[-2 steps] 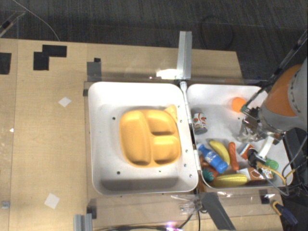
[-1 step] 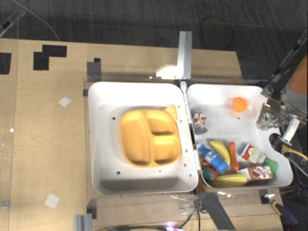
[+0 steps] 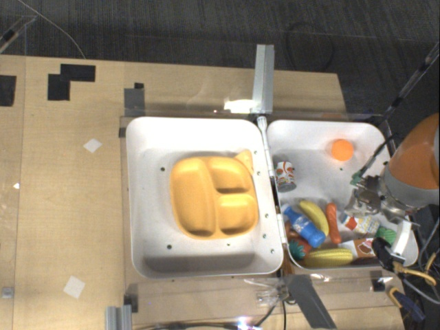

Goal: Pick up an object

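Right bin [image 3: 313, 130], contents: ball [image 3: 342, 149] near far wall; can [image 3: 284, 174] by left wall; two bananas [image 3: 315, 216], blue bottle [image 3: 303, 226], carrot [image 3: 333, 223] heaped at near end.

Gripper [image 3: 362, 208]: over bin's right side, just right of carrot. Whether released or clenched cannot be told.

Key relation: carrot lies immediately left of gripper, long axis running far-to-near. Likeliest pick, by judgement.

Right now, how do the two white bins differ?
The left bin holds one yellow divided tray, filling much of its floor; the right bin holds many small things: an orange ball, bananas, a blue bottle. The gripper hangs over the right bin, not the left. Both are shallow and white.
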`<action>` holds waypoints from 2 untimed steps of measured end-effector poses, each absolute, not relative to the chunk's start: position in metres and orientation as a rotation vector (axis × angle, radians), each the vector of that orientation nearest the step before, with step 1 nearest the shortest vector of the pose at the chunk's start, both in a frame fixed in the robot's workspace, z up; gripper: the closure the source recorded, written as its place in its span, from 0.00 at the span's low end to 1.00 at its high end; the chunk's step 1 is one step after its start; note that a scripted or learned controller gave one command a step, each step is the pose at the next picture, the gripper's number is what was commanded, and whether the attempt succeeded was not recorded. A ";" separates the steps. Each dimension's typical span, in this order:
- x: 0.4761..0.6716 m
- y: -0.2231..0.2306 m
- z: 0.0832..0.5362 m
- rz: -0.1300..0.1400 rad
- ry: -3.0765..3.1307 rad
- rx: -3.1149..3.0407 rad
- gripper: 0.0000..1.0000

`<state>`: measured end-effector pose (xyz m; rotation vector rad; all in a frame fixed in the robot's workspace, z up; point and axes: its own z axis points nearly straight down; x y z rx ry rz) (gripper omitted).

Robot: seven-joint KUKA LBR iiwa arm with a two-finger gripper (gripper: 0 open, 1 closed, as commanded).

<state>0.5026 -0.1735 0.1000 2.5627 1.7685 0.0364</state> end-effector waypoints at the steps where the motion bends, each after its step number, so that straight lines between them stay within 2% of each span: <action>1: 0.495 -0.112 0.147 0.009 1.967 2.444 1.00; 2: 0.497 -0.113 0.157 0.011 1.968 2.441 1.00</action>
